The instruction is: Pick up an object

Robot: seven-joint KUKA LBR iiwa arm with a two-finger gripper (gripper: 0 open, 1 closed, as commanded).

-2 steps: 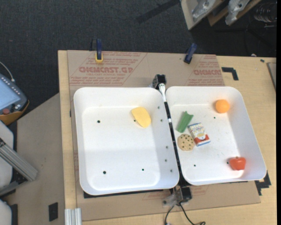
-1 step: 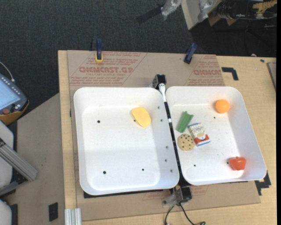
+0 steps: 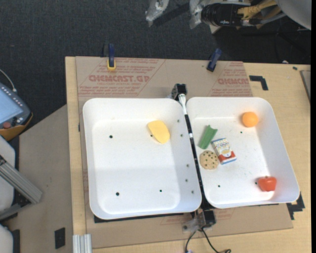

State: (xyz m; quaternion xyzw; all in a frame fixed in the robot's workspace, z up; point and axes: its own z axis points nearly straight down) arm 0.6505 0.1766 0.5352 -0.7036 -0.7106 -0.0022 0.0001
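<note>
Two shallow white bins sit side by side on my worktop (image 3: 148,237), resting on a brown cardboard sheet (image 3: 163,74) printed with red lettering. The left bin (image 3: 96,148) has a single thing in it: a pale yellow piece (image 3: 159,131) lying toward its upper right part, near the wall it shares with its neighbour. The right bin (image 3: 281,158) has more. An orange ball (image 3: 250,119) lies near its far right corner. A green strip (image 3: 208,137) lies at a slant near the middle, and just beside it is a small red and white carton (image 3: 224,150), tilted. A round chocolate-chip cookie (image 3: 209,159) lies against the carton's left lower side, close to the shared wall. A red piece (image 3: 267,184) sits alone near the bin's near right corner, well apart from the rest.

My pincer (image 3: 175,14) is up at the top edge of the view, above the dark floor beyond the cardboard, well away from both bins. It touches nothing and has nothing between its fingers; how far apart they stand I cannot tell, they are blurred and partly cut off.

A blue clamp (image 3: 111,56) with a yellow part and a second blue clamp (image 3: 214,60) grip the cardboard's far edge. A black fitting (image 3: 178,91) sits where the two bins meet at the far side.
</note>
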